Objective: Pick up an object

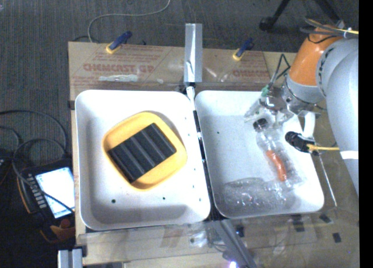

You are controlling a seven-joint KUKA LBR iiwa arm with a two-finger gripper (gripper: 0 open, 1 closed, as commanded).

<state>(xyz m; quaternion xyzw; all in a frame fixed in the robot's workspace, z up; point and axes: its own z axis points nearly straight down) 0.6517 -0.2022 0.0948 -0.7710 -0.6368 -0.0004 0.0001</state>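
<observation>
A yellow pad with a black ribbed top (pixel 144 150) lies in the left bin (pixel 93 203). In the right bin (pixel 224 121) a clear plastic bottle with an orange piece inside (pixel 275 159) lies along the right side. A crumpled clear bottle (pixel 253 194) rests against the front wall. My gripper (pixel 267 111) is low over the back right part of the right bin, just above the upper end of the clear bottle. Nothing can be made out between its tips.
The grey arm with its orange band (pixel 309 63) comes in over the right bin's back right corner. A metal post (pixel 193 51) stands behind the wall where the bins meet. Two blue clamps (pixel 119 41) (pixel 243 48) hold the board behind the bins.
</observation>
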